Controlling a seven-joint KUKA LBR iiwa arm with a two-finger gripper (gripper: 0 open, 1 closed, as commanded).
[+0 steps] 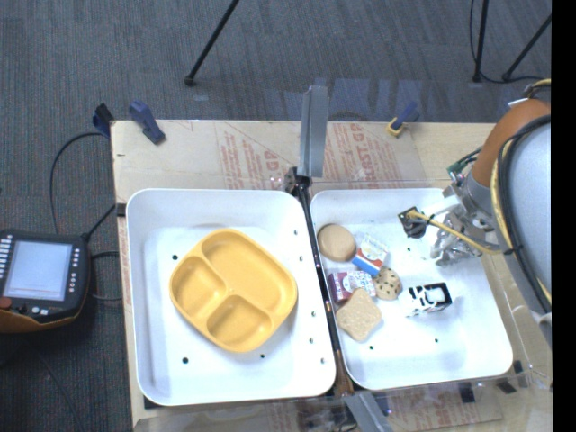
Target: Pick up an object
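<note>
The gripper hangs over the upper right part of the right bin, close to that bin's right wall; whether it is open or closed cannot be told from this slant, and nothing is seen held in it. The grey arm with its orange band enters from the right edge. Nearest to the gripper, just below it and apart from it, a small black-and-white carton lies on the bin floor. Farther left, a cluster sits against the bin's left side: a round tan bun at the top, a blue, red and white packet beside it, a chocolate-chip cookie below that, a dark maroon packet touching the cookie's left, and a slice of toast at the bottom (all look like toy food). The left bin holds a yellow divided plate, lying flat near its middle. Off the bench to the left, a handheld screen unit rests on the carpet.
</note>
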